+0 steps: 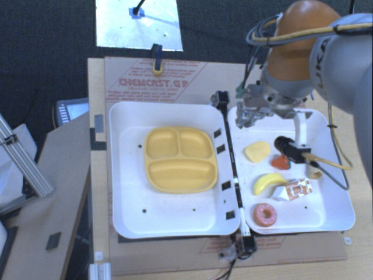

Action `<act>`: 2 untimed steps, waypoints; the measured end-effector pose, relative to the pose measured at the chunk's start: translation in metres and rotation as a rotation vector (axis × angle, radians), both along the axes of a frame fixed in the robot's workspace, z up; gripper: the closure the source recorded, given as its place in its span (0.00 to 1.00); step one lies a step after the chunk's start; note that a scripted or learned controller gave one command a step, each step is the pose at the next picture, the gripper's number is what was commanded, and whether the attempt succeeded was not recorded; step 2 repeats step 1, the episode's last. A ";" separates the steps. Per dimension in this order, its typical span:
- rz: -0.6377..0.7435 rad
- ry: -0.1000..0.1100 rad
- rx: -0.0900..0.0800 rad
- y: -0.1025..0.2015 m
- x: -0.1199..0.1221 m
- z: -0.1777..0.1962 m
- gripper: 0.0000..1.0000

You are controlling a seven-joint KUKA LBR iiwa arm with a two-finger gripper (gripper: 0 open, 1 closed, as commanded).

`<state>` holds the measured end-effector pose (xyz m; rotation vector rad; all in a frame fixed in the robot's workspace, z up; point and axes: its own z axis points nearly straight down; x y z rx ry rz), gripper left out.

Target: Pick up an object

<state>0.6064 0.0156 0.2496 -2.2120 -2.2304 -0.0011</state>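
White plastic makes up two shallow bins, set side by side on a cardboard sheet (pixel 157 81) with red print, which lies on the bench (pixel 67 156). In the left bin (pixel 119 174) a yellow tray (pixel 178 159) with three compartments is laid flat near the middle.

Several small things are spread across the right bin (pixel 338 212). A pale yellow slice (pixel 257 151) is seen towards the bin's left side, and a red piece (pixel 281 163) lies just beside it on the right. Below these a banana (pixel 268 183) is laid with its curve upward, and a small orange-and-white carton (pixel 298 188) rests just beside its right end. A pink donut (pixel 265 214) is placed near the front left corner, apart from the banana. A small tan piece (pixel 315 172) lies right of the red piece.

The grey arm (pixel 347 57) is brought in from the right, with its orange band (pixel 297 37) above the wrist. The pincer (pixel 249 116) is held over the back left corner of the right bin, close to the divide between the bins and above the pale slice, apart from it. Whether the pincer is open or closed cannot be told, nor whether anything is gripped by it. All the small things are seen lying on the bin floor.
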 end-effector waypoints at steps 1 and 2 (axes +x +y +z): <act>0.001 0.000 0.001 0.057 -0.011 -0.004 1.00; 0.001 0.000 0.001 0.057 -0.011 -0.004 1.00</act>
